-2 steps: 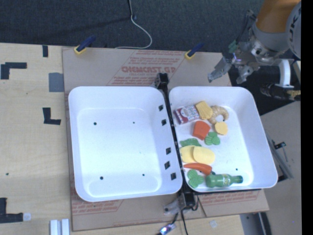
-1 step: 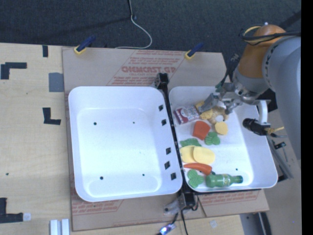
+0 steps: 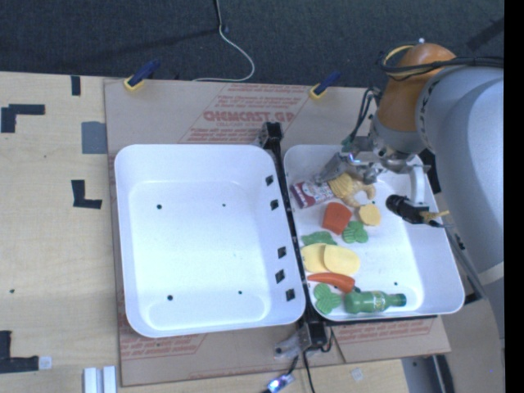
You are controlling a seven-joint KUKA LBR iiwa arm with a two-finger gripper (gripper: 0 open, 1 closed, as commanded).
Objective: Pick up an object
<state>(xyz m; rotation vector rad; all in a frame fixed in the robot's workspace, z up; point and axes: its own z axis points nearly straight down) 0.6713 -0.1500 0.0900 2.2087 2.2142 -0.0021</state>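
Tool (image 3: 358, 169) low over far end of right bin (image 3: 395, 256), above yellow toy (image 3: 345, 189) beside striped packet (image 3: 309, 193). Open or closed: cannot tell. Risk: crowded pile, neighbours get nudged, grasp slips.

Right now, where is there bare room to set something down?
The left bin is all bare floor. In the right bin, a patch is free between the green bottle, the yellow slice and right wall; its left half is crowded.
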